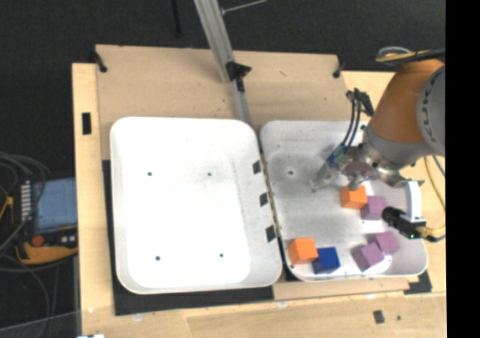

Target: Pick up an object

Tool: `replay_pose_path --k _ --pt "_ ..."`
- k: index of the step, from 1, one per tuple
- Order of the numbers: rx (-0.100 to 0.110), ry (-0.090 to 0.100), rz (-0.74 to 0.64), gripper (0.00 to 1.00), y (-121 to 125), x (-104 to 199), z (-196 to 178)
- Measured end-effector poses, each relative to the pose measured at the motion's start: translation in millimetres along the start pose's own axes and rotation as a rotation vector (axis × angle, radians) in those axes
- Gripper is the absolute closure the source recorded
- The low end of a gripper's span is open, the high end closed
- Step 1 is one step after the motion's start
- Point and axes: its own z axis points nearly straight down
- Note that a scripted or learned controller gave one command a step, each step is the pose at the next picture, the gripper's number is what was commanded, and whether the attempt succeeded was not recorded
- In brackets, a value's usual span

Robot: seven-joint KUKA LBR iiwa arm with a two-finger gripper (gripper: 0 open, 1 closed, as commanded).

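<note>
We start with the bench (187, 82), a pale wooden board carrying two shallow white bins side by side. The left bin (187, 201) is the larger expanse in the view, and we see only a few dark specks on its floor. The right bin (296, 157) holds all the candidates for the pick. The arm (405, 112) reaches in from the right, its orange band sitting over the far right part of that bin, and the gripper (352, 171) hangs low above the bin floor near the middle right. Its tip is hidden among cables and wrist hardware, so we cannot tell how the hand is set. Just beside it, on the near side, an orange block (354, 196) touches a purple block (373, 206). Further toward us, two more purple blocks (377, 249) sit close together near the right corner, and an orange cube (303, 249) rests against a blue cube (326, 260) along the near wall. By our judgement, the approach is well advanced but no block is lifted yet: every piece appears to lie on the bin floor, so the grasp and the lift both remain.
</note>
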Motion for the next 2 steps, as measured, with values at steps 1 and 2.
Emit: replay_pose_path --k 1,2 --pt "-0.008 0.002 0.006 1.00 2 0 -14" --pt "-0.010 0.000 0.005 1.00 1 -5 -58"
